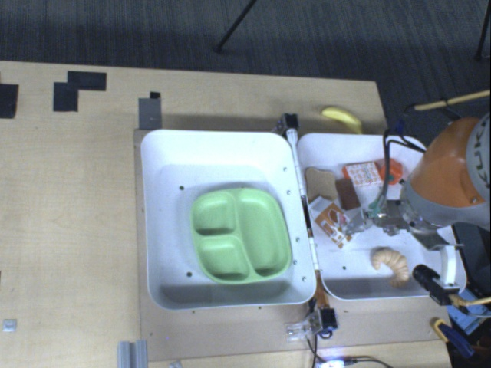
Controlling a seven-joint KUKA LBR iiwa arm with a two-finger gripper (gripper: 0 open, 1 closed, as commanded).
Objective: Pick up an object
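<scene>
Arm: the grey arm with its orange band (453, 171) sits highest in the scene, reaching in from the right over the right bin.
Gripper: the gripper (367, 219) hangs low over the middle of the right bin; from this slant I cannot tell whether it holds anything, and its state cannot be read.
Right bin: the white bin (331, 146) holds several small things spread over its floor.
Croissant: a tan croissant-shaped toy (391, 262) lies near the front wall of the right bin, just in front of the gripper and slightly to its right, apart from it.
Brown-and-white packet: a small packet (331, 222) lies tilted just to the left of the gripper, close beside it.
Red box: a red-and-white box (362, 175) lies toward the back of the bin, behind the gripper.
Brown card: a flat brown piece (322, 181) lies near the back left corner of the right bin.
Left bin: the other white bin (165, 205) holds a green divided tray (239, 234), lying flat.
Banana: a yellow banana (341, 117) lies on the bench behind the right bin.
</scene>
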